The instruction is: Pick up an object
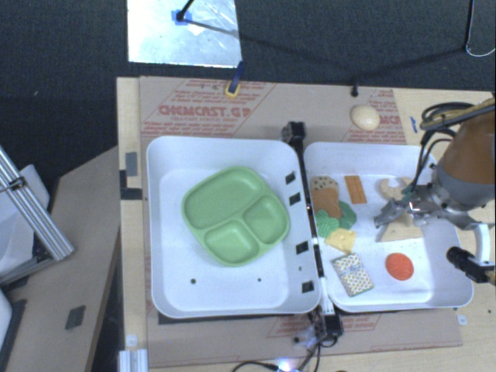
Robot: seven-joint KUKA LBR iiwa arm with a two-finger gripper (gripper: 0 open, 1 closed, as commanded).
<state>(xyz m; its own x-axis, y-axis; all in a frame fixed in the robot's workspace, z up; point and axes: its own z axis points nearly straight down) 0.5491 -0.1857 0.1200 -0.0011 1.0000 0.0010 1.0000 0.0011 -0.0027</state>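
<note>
Bins: two white bins side by side, left bin (167, 231) and right bin (442, 289).
Left bin contents: one green divided tray (235, 215).
Right bin contents: about seven small objects; one orange disc (400, 266), one patterned packet (353, 274), one yellow piece (341, 241), one green leafy piece (335, 221), one brown bread-like piece (325, 194), one orange stick (355, 189), one pale curved piece (391, 186).
Gripper: one gripper (397, 212), low over the right bin's middle, beside a tan wedge (401, 230).
Fingers: state cannot be told; nothing is seen between them.
Outside bins: one beige egg (365, 116) on the cardboard behind the right bin.
</note>
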